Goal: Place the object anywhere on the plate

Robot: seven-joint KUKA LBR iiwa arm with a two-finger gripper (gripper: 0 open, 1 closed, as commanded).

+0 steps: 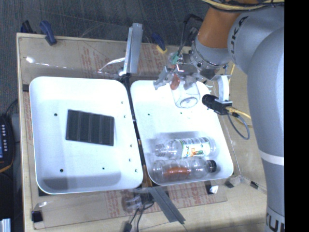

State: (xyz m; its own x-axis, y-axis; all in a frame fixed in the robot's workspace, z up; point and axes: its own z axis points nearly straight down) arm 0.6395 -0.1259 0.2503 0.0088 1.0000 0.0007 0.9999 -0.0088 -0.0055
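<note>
A dark ribbed rectangular plate [90, 127] lies flat in the left bin [43, 168]. My gripper [181, 81] hangs over the far end of the right bin [145, 110]. A clear plastic cup [187, 97] hangs from between its fingers, tilted so its round rim faces the camera. The cup is held above the bin floor, well to the right of the plate. A small reddish part shows at the fingers beside the cup.
Two clear plastic bottles lie side by side at the near end of the right bin: one with a colourful label [186, 148] and one with reddish contents [183, 168]. A raised divider [133, 120] separates the bins. A black cable connector [215, 103] juts out near the wrist.
</note>
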